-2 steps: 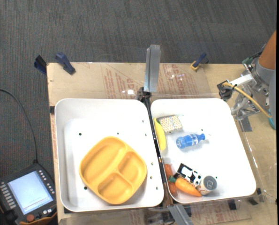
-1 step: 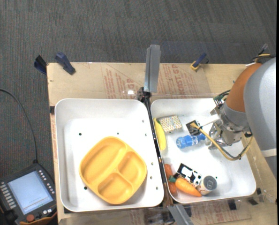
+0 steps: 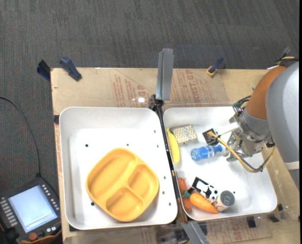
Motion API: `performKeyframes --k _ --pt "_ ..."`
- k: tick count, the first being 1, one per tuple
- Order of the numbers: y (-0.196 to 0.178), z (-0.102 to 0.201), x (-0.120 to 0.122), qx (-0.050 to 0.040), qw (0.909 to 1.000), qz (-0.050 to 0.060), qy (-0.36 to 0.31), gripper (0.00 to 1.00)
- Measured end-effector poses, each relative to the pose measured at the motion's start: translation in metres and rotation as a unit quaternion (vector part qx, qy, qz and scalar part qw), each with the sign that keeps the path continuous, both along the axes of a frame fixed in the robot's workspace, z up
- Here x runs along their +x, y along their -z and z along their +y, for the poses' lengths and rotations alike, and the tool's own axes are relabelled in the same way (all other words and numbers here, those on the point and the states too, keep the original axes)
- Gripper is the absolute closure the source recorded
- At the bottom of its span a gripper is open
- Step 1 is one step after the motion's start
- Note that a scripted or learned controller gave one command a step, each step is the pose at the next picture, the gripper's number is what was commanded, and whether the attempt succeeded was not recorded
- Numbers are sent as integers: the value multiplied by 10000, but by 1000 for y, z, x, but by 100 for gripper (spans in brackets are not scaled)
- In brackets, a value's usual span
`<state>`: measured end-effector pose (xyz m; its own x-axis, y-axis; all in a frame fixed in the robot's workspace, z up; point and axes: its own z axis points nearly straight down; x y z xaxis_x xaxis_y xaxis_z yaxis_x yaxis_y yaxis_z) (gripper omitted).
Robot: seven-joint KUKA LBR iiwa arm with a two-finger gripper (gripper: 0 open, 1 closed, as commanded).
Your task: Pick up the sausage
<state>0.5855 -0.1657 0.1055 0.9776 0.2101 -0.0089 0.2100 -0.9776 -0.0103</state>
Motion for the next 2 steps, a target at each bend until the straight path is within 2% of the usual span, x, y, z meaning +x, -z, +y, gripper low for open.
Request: performKeyframes --k 2 --pt "-16 1 -2 36 10000 46 -14 100"
